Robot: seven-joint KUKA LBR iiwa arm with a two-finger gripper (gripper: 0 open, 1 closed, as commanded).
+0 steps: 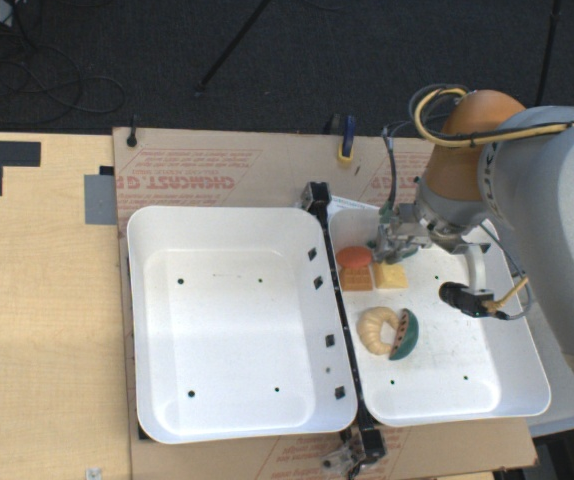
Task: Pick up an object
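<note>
Just beside the end effector (392, 247), the yellow block (394, 277) lies flat.

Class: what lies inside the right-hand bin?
The right bin holds an orange-topped block, a yellow block and a cream lump with a green edge. The pincer covers the bin floor just behind the yellow block.

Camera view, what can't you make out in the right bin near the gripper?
In the camera view:
- yellow block: its top edge is hidden under the gripper, so contact is unclear.
- orange and brown item: too small and blurred to identify.
- cream and green object: too blurred to name.
- right bin: its far right corner is covered by the arm.
</note>
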